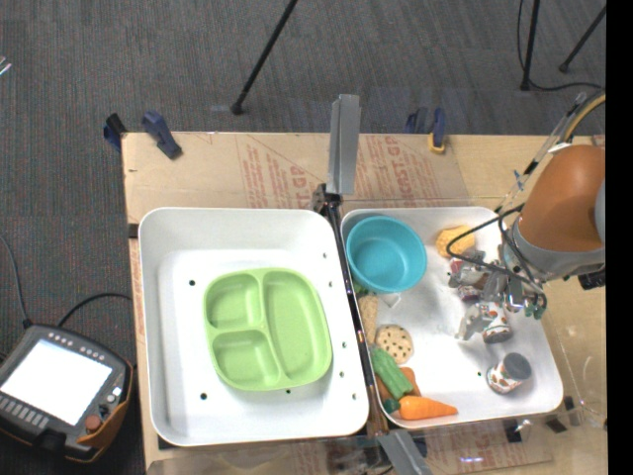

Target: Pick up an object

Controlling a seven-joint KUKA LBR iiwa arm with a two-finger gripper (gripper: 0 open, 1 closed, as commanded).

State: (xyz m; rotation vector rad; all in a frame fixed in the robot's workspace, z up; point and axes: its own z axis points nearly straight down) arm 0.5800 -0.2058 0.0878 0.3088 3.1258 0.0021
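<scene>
Metal fingers (483, 317) — grip unreadable — hover above glossy round teal bowl's (386, 253) white bin (539, 379).

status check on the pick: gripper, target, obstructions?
Gripper low over right bin, nothing visibly held. Cup, cookie, carrot on bin floor. Blue bowl alongside.

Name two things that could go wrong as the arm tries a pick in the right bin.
1. The pincer hangs over bare bin floor between the blue bowl and a small can, so it may close on nothing.
2. The cookie, cucumber and carrot lie crowded together; a pick there might knock neighbours aside.
</scene>
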